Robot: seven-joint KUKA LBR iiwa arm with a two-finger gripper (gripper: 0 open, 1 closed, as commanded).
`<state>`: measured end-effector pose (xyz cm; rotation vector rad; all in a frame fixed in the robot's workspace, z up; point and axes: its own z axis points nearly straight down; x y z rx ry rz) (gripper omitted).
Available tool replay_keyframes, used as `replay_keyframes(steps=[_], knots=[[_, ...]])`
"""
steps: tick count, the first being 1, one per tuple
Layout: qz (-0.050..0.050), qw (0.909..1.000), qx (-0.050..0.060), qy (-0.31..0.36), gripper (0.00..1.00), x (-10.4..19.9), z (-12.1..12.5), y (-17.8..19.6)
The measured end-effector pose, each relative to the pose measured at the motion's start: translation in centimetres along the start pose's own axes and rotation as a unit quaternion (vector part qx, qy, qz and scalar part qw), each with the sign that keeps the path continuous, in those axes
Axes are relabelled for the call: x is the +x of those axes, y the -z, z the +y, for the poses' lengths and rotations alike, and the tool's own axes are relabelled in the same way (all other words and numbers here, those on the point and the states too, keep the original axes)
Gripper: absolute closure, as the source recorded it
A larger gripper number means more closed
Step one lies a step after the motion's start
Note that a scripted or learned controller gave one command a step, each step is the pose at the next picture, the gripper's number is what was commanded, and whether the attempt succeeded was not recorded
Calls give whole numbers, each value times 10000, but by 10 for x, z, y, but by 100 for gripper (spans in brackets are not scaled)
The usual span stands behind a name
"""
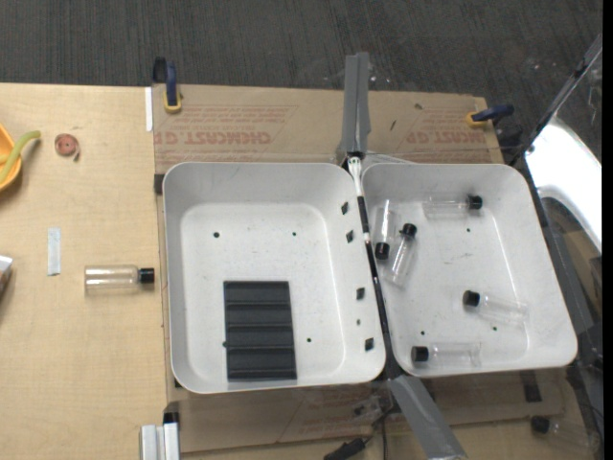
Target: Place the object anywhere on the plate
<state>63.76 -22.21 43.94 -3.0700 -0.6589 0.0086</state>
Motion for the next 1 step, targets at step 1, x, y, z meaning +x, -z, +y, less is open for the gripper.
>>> replay_keyframes(steps=[1], knots=[[0, 9965, 4, -831, 0, 26, -34, 0]])
